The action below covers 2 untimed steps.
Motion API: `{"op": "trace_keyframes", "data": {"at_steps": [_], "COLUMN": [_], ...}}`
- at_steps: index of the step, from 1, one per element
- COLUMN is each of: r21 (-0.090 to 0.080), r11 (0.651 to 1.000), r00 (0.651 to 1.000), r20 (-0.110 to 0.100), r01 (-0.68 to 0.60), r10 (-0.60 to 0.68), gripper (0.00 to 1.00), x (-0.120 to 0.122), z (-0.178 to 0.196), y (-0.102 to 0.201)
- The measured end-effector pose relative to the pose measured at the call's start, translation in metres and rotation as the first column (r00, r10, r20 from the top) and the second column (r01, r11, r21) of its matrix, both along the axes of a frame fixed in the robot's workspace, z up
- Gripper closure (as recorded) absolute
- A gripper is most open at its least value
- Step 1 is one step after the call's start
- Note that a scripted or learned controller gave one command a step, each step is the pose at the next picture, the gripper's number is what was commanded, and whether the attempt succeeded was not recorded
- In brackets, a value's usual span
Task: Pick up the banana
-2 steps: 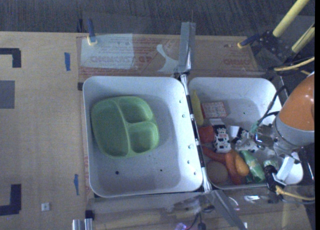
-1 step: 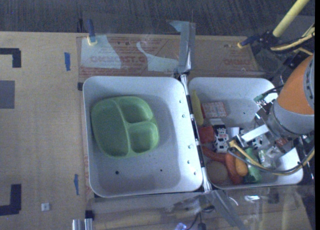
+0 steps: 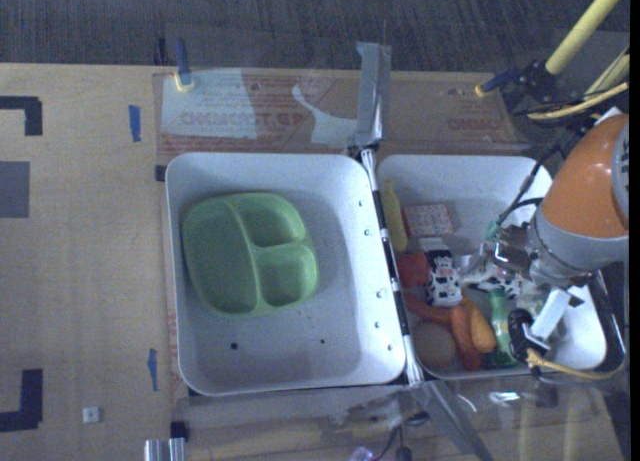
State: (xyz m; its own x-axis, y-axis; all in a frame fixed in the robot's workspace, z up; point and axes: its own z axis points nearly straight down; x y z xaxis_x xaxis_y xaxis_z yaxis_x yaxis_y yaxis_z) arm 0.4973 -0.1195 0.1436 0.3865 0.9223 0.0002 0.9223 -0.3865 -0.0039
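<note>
The banana [image 3: 393, 216] is a slim yellow shape lying lengthwise along the left wall of the right bin [image 3: 470, 167], in its far-left part. My gripper [image 3: 497, 271] hangs low over the middle of that bin, below the grey wrist and orange band. It is to the right of and nearer than the banana, well apart from it. A black-and-white toy cow [image 3: 443, 283] stands between the two. Nothing from the bin can be seen held in the gripper.
Near the gripper lie a red item [image 3: 412, 269], orange carrot-like pieces [image 3: 472, 329], a brown round item [image 3: 435, 346], a green item [image 3: 498, 321] and a pink-white card [image 3: 428, 218]. The left bin [image 3: 200, 349] holds a green divided plate [image 3: 250, 252].
</note>
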Motion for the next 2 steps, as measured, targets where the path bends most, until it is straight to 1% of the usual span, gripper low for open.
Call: {"op": "trace_keyframes", "data": {"at_steps": [1, 2], "r21": [-0.002, -0.003], "r11": [0.968, 1.000], "r00": [0.968, 1.000], "r20": [0.001, 0.004], "r01": [0.250, -0.012], "r10": [-0.250, 0.012], "gripper": [0.00, 0.00], "x": [-0.012, 0.076], "z": [0.040, 0.075], "y": [0.063, 0.026]}}
